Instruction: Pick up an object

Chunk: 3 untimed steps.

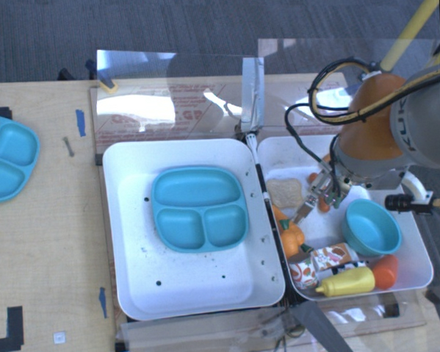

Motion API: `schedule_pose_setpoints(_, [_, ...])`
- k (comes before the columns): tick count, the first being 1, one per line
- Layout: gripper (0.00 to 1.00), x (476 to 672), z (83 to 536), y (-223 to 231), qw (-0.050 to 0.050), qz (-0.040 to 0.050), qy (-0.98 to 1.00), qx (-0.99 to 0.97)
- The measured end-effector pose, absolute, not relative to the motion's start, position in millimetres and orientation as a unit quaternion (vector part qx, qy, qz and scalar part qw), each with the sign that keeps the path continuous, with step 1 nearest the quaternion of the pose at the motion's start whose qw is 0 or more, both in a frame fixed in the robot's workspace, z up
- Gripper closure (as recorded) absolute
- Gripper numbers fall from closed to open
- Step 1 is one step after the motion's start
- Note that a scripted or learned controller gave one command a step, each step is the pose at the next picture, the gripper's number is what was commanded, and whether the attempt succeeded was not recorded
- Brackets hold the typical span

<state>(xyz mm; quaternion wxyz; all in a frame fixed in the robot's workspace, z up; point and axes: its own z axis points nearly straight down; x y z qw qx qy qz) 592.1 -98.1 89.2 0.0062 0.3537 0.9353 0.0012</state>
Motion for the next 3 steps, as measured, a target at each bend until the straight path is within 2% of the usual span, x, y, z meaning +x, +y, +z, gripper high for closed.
schedule_pose_setpoints(1, [1.0,594.9,101,-98,0.01,0.0016,0.936,0.352])
schedule_pose_setpoints(2, [1.0,637.9,229,-60,0.006,0.0021,0.926,0.378])
schedule_pose_setpoints(3, [0.0,635.4,223,-61,0.001,-0.0002,0.925,0.379])
